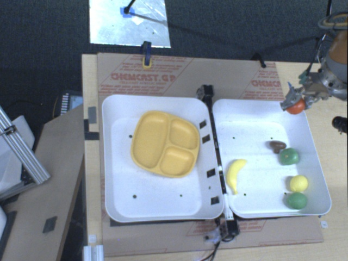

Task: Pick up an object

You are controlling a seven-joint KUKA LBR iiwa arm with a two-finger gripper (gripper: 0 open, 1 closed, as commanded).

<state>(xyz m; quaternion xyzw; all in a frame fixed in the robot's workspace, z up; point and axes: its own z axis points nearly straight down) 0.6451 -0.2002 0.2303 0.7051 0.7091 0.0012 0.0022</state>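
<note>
Already clamping a small red-orange fruit [296,107] in the gripper [294,103] at two o'clock; risking slipping, grip looking shallow.

Bright, even overhead light, slightly cool in cast. Strong glare on the foil sheet [129,14] at top, blown to near white around the blue tape. White bins [117,200] close to overexposed, wall detail washed out. Soft, short shadows under the yellow plate [165,143] and the banana [235,174], falling down and slightly left. Dark floor [38,31] underexposed, grainy. Overall soft focus, coarse resolution; printed lettering on the cardboard [142,76] only just legible. Arm [334,64] at right edge blurred.
</note>
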